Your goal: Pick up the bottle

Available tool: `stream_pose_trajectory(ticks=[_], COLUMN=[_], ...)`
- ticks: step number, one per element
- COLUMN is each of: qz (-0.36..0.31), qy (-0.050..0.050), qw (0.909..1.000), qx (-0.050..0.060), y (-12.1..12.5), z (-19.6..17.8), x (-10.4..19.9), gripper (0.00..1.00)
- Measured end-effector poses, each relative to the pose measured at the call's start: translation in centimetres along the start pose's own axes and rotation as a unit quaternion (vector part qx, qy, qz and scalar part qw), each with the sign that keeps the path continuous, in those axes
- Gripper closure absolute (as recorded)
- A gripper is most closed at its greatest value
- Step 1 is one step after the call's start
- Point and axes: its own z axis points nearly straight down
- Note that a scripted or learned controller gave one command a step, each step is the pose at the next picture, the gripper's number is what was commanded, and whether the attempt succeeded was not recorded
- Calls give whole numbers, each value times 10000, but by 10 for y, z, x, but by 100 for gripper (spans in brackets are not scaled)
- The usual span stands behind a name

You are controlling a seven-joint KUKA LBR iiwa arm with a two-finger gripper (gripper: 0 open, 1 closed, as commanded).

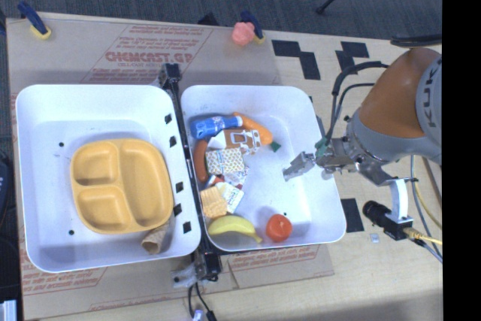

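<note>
I see the gripper (299, 165) over the right bin (319, 195), near its right wall; I cannot tell its finger state. The bottle (214, 125) lies at the bin's upper left, well apart from it

"CHEMCAST GP" in red on the cardboard sheet (150, 56) behind the bins

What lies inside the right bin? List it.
In the right bin: a bottle, patterned packets, a banana and a tomato. Whatever lies under the pile is covered.
</note>
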Motion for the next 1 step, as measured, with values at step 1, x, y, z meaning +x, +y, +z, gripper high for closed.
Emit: stream_pose_trajectory(ticks=[1], qz=[-24], qy=[5], qw=[10000], qx=[9], y=[0], z=[-10], x=[0], gripper=[100])
